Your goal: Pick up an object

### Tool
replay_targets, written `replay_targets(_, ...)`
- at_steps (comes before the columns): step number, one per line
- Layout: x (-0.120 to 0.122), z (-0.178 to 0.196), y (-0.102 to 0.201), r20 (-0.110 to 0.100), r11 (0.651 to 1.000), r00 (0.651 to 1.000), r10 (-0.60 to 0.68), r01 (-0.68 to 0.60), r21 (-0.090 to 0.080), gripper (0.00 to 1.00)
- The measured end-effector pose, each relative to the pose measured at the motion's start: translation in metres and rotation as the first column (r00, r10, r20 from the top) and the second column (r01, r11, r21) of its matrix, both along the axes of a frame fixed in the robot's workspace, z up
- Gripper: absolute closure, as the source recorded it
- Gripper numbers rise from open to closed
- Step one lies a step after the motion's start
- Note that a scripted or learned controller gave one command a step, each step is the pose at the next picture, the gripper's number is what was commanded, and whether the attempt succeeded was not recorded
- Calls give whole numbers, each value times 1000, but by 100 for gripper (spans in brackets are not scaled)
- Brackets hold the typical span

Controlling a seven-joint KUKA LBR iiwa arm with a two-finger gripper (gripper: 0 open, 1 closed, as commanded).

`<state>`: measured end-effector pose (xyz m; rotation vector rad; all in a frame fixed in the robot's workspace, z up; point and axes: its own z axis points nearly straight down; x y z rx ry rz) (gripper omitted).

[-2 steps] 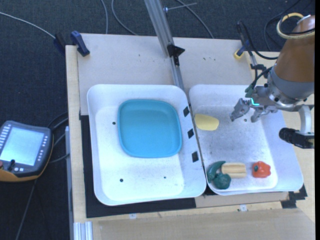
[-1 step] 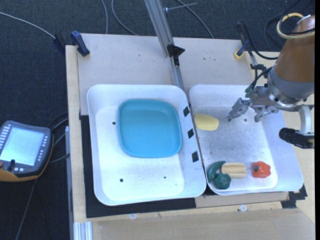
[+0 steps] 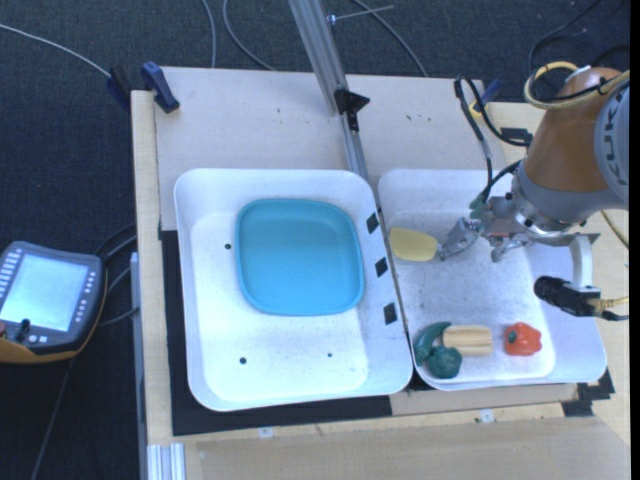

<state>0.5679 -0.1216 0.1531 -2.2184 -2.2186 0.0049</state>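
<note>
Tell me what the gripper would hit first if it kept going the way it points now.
Probably the pale yellow, rounded toy piece lying just left of the gripper in the right white bin. The fingertips point at it from the right, though height above it is unclear from this slanted view.

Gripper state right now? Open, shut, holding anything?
Gripper: cannot be told if open or closed. It sits low in the right bin, right beside the yellow piece; nothing visibly held.
</note>
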Motion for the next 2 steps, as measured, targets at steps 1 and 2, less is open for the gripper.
replay_targets(1, -1, -52, 0, 1, 1000, 1000, 0, 0, 0, 0)
replay_targets(2, 0, -39, 0, 7, 1000, 1000, 0, 0, 0, 100)
